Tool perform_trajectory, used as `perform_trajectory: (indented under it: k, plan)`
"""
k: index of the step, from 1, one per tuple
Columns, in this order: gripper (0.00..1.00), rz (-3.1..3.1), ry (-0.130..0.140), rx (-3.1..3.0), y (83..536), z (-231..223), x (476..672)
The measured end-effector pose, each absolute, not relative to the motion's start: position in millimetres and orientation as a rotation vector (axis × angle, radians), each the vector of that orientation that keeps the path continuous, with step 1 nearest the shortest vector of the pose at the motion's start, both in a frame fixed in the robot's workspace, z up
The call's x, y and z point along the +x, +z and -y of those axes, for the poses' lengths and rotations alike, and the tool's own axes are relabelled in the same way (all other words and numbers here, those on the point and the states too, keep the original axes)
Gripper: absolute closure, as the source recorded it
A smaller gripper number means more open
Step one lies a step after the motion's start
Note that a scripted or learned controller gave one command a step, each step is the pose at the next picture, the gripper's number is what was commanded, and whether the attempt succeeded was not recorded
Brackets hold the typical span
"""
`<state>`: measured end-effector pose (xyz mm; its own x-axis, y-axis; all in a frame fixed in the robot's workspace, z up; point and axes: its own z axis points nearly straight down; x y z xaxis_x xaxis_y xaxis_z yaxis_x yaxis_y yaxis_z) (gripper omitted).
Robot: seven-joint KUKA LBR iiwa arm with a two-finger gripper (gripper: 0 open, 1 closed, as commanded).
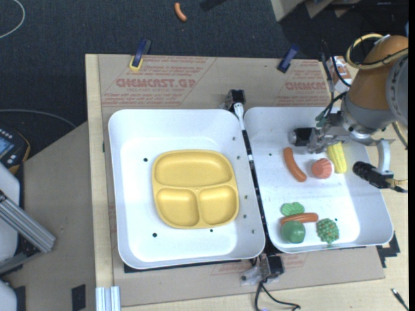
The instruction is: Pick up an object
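Low over the far part of the right bin (363, 229), the end effector (319, 141) sits just beside the toy food, and you cannot tell from this slanted view whether it is spread or pressed together; nothing can be seen pinched in it. You see the arm (376, 89) coming in from the right, its orange band above the wrist.

Look at what lies under and around it. A yellow corn cob (336, 157) lies just beside the end effector on its right, a pinkish round fruit (322, 168) sits just below, touching or nearly touching the corn, and a sausage (294, 164) lies at a slant a little to the left, apart from both. Any of these three could be the object to pick up; my guess is the corn or the fruit, since they are nearest.

Nearer the front rim of the same bin you have a second cluster: a leafy green piece (292, 208), a small orange carrot (299, 218) across it, a green round vegetable (293, 232) below, and a broccoli head (327, 230) to the right. They crowd each other, so a grasp there would likely catch a neighbour.

Your left bin (123, 173) carries a yellow divided plate (194, 188) in its middle. Both bins rest side by side on the cardboard-covered surface (168, 80), which keeps everything within the arm's reach.
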<state>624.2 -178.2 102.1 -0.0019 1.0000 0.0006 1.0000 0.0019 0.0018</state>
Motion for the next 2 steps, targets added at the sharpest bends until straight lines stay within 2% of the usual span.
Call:
perform_trajectory:
  k: [2]
  plan:
    - [1.00, -2.215, 0.007, 2.214, 223.2, 187.5, 616.0]
